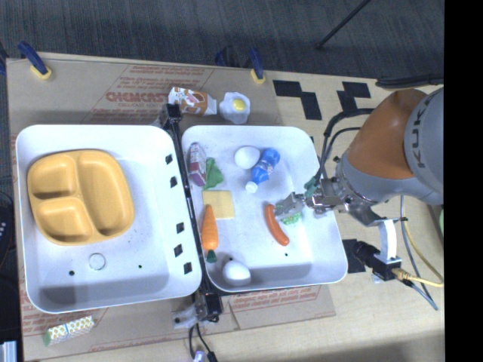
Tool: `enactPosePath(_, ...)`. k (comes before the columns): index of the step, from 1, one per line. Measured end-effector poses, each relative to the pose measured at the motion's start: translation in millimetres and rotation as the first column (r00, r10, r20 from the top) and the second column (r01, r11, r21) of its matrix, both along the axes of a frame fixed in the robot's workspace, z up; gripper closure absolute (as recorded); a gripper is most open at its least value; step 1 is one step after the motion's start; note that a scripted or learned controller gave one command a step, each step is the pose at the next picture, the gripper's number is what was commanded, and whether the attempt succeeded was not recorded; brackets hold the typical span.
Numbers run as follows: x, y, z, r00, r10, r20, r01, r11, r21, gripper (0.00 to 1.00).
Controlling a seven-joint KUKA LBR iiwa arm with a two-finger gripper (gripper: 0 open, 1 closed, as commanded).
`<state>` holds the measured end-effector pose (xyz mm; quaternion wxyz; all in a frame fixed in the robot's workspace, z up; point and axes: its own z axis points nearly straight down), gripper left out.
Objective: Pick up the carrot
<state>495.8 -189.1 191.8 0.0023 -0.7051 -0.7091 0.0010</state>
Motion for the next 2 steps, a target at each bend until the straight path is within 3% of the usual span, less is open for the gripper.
enactPosePath(1,10.0,46.7,-71.9,0.967,-0.253,-0.003,0.253,0.967,0.000,0.00)
enactPosePath(2,10.1,46.8,-62.0,0.968,-0.251,-0.006,0.251,0.968,0.001,1.00)
